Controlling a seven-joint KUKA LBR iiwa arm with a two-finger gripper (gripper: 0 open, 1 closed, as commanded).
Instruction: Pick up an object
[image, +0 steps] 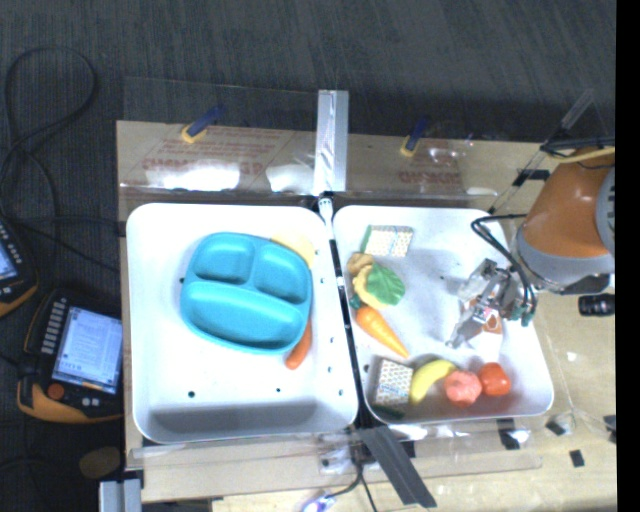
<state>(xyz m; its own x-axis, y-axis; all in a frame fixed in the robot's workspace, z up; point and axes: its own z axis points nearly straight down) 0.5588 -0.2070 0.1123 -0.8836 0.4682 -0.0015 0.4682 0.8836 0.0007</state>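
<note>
the arm reached in from the right and its hand (480, 315) hung low over the right bin (440, 225), above a bare patch of the floor near that bin's right side. whether the hand was released or clenched could not be told; the metal parts blurred together, and nothing could be seen caught in it. a small orange-red spot sat right by the tip, but it was too small to say whether that was part of the tool or an object.

the toys lay mostly along the left wall and near edge of the right bin, which probably explains why the hand stood over open floor: it looked to be between candidates rather than on one. the tomato (494, 379) lay just below the hand, touching the pink lump (461, 388), with the banana (430, 377) beside that and a checkered block (393, 381) in the corner. the carrot (380, 331) lay slanted near the divider, under the green leafy piece (384, 285), and a second checkered block (388, 241) sat further back.

the left bin (160, 400) carried a blue sectioned tray (246, 290) turned upside up, with an orange piece (299, 350) tucked against its near-right edge and something yellow behind it.

judging by nearness, the tomato seemed the likeliest pick, though its crowding against the pink lump could spoil a clean grip. the pick looked not yet done.
</note>
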